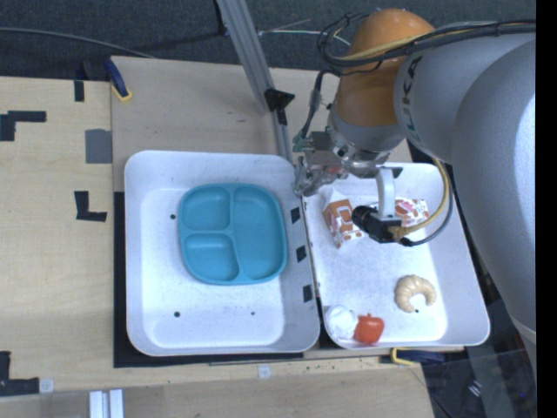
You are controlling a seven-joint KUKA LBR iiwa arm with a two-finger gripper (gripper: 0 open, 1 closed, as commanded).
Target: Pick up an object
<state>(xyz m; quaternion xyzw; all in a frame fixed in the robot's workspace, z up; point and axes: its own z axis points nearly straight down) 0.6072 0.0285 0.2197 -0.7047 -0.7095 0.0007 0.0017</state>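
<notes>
Camera view, arm bent down over right bin (pixel 452 320), claw (pixel 312 174) at its upper-left corner

Grey arm (pixel 470 103) reaches in from right; wrist bent downward.

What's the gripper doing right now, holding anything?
Gripper: low over the right bin's upper left corner; grip state cannot be told.

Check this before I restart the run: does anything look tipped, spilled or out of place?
Nothing stands out. The blue divided plate lies flat in the left bin; the croissant, tomato and orange-and-white carton lie apart in the right bin.
</notes>
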